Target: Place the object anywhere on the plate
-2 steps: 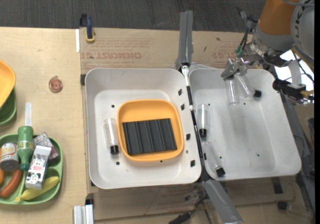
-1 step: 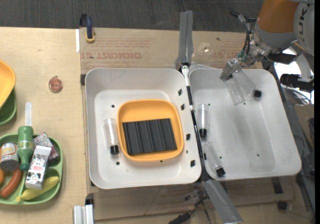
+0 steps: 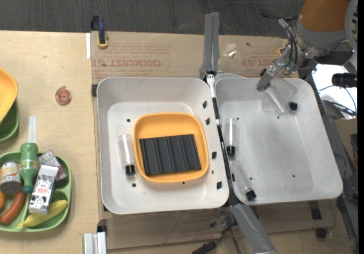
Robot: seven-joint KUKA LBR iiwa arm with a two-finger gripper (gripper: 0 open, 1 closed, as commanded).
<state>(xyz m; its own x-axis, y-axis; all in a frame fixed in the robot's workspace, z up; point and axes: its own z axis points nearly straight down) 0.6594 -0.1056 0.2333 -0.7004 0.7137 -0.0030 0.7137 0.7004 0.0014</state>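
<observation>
Dark ribbed rectangular block lies flat on orange plate, centre-left of frame. Gripper upper right; fingers' state can't tell, prob. transparent.

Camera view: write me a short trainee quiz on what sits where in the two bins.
1. True or false: the black slab lies on the orange plate.
2. The gripper hangs over: A the plate; B the far end of the right bin; C the green tray.
3. Fill in: the tube in the plate's bin lies at the plate's view-____ side.
Key: 1 true; 2 B; 3 left.
</observation>
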